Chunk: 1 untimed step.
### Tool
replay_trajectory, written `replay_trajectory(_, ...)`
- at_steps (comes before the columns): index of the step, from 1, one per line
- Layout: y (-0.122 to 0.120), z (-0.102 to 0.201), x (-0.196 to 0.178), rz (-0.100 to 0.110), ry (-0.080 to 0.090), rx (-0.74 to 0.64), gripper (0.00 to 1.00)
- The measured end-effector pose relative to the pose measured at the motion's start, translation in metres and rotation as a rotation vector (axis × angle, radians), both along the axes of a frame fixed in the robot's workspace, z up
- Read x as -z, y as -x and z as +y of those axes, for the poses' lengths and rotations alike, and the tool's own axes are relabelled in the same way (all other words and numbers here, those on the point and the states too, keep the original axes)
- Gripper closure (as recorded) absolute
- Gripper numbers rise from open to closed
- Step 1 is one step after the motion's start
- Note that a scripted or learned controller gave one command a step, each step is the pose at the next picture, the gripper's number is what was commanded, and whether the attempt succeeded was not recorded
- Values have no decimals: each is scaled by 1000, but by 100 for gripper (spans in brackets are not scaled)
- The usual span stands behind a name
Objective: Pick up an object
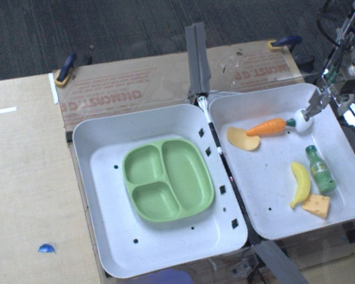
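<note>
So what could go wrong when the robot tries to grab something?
1. The hand is near the right bin's far rim, so it might bump the wall.
2. The banana, bottle and cheese lie huddled together; grabbing one could push the others.
3. The carrot lies against a chip and might roll or drag it along.

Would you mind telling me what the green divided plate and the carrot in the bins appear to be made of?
The green divided plate looks like moulded plastic with a matte finish: uniform pale green, rounded compartment ridges, soft highlights. The carrot seems to be a plastic toy: evenly saturated orange, smooth surface, neat green tip. The view is too coarse to rule out rubber or foam.
</note>
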State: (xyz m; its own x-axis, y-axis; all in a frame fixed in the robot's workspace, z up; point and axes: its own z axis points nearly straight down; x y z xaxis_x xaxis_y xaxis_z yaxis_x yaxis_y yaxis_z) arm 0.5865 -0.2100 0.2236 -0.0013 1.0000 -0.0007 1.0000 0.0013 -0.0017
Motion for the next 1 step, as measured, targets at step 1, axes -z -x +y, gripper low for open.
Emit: replay_trajectory(1, -35, 13, 131, -4, 1, -242, 0)
